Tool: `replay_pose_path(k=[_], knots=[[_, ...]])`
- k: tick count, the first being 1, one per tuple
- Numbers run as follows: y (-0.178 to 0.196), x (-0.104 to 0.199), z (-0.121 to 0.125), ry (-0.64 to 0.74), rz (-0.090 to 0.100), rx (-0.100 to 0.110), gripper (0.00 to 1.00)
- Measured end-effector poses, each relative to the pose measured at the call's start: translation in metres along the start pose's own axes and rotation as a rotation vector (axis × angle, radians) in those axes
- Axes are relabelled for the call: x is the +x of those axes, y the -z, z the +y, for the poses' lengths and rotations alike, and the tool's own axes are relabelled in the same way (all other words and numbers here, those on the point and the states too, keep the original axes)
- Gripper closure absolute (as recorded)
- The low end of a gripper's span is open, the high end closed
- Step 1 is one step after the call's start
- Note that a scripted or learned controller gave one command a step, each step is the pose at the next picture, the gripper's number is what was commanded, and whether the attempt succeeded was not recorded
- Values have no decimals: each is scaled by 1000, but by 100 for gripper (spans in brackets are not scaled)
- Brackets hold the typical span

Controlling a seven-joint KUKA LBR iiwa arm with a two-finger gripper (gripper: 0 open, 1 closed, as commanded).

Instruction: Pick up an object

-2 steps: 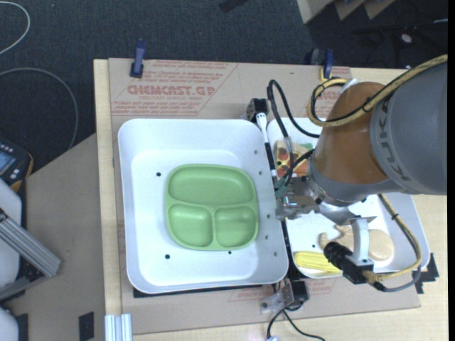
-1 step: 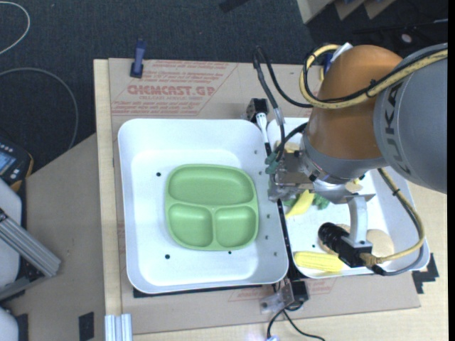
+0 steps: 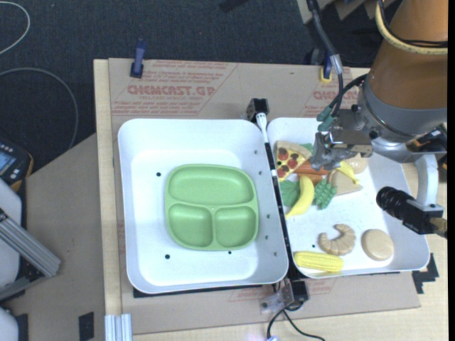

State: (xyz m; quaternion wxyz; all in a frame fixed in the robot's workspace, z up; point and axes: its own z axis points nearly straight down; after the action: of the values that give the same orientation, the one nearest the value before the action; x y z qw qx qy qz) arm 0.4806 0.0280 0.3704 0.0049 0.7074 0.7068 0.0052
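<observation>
1. Layout: two shallow white bins sit side by side on a brown cardboard sheet (image 3: pixel 178 84). The left bin (image 3: pixel 142 148) contains a light green, three-compartment plastic plate (image 3: pixel 211 206). The right bin (image 3: pixel 409 251) contains the toy food.
2. Candidate objects: a pizza slice with red dots (image 3: pixel 287 158), a yellow banana (image 3: pixel 303 196), a dark green leafy piece (image 3: pixel 325 192), a tan croissant (image 3: pixel 338 239), a round beige biscuit (image 3: pixel 377 244) and a yellow corn cob (image 3: pixel 318 262).
3. Arm position: the grey metal gripper (image 3: pixel 325 155) hangs over the upper cluster in the right bin, just above the pizza slice and an orange piece beside it.
4. Jaw state: cannot tell; the gripper body hides the fingertips.
5. Step in hand: judged as the descent or approach onto the cluster. Nothing is visibly held.
6. Next move: requires centring on one item, since the pieces are crowded and touching, then closing and lifting straight up.
</observation>
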Motion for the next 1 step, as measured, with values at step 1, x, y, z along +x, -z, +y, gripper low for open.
replay_pose_path(k=[1], knots=[[-94,13,-4,1,-1,24,100]])
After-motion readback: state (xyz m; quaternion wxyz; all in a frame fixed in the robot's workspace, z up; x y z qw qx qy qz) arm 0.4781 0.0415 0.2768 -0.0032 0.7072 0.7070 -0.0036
